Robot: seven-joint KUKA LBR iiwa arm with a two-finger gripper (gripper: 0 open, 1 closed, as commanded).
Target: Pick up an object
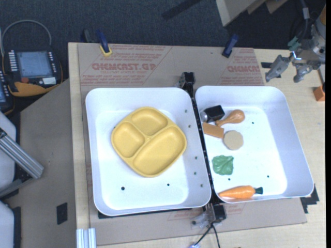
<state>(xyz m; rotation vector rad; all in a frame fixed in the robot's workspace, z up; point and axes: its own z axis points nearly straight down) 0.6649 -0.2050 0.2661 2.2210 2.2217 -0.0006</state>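
Gripper [292, 69] hangs spread open and empty beyond the right bin's [289, 112] far corner, well apart from the toy carrot [238, 192], green leaf [223, 165] and other pieces inside; nothing is picked yet, so the whole grasp remains.

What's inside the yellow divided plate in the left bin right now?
All three compartments of the yellow plate show bare yellow; nothing lies in them. The plate sits flat in the left bin, so the bin floor beneath it is covered and cannot be checked.
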